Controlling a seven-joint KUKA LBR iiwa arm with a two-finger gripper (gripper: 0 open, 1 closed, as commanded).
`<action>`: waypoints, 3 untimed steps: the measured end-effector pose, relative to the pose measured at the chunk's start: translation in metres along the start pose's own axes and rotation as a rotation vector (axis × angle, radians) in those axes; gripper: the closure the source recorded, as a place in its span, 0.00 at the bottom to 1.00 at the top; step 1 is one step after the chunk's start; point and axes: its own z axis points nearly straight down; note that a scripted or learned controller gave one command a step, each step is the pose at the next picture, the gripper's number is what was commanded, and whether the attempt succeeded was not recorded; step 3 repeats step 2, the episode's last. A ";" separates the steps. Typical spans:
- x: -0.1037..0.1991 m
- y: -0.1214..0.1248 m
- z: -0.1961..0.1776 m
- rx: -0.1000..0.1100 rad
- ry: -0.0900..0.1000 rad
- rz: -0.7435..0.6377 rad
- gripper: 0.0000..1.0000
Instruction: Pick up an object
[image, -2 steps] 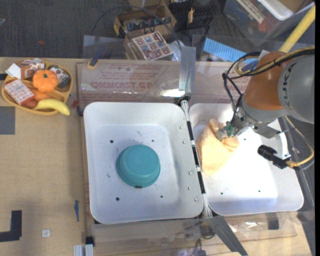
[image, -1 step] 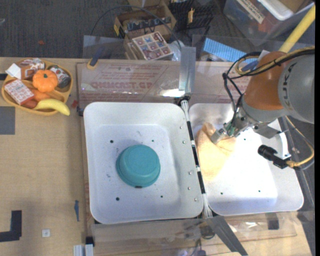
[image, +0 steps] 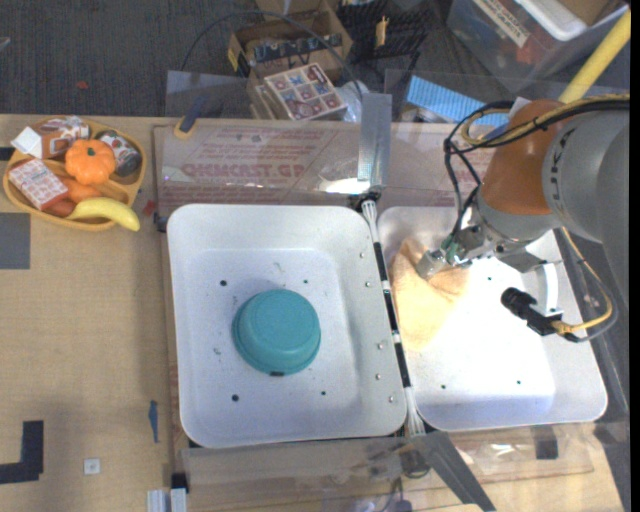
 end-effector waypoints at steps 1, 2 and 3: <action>0.005 -0.003 -0.001 -0.003 -0.003 -0.085 0.00; 0.006 -0.001 -0.012 -0.007 -0.002 -0.086 1.00; 0.006 -0.001 -0.012 -0.007 -0.002 -0.086 1.00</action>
